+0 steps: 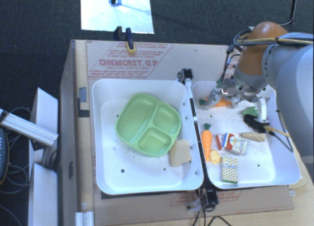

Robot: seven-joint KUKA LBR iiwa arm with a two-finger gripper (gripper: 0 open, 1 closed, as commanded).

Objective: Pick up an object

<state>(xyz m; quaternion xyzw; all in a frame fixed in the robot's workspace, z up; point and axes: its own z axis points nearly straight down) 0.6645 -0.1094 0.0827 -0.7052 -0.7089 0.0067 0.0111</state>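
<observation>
Pickup is judged not yet done: the pincer is lowered at the far left of the right bin over an orange piece, its state not discernible, nothing seen lifted.

The bench is topped with a pale brown sheet printed in red lettering, and a yellow-and-black clamp is fixed at its far edge. Dark carpet is seen around it. A pale square panel lies on the floor beyond the far edge. White boxes are stacked by the left edge.
</observation>
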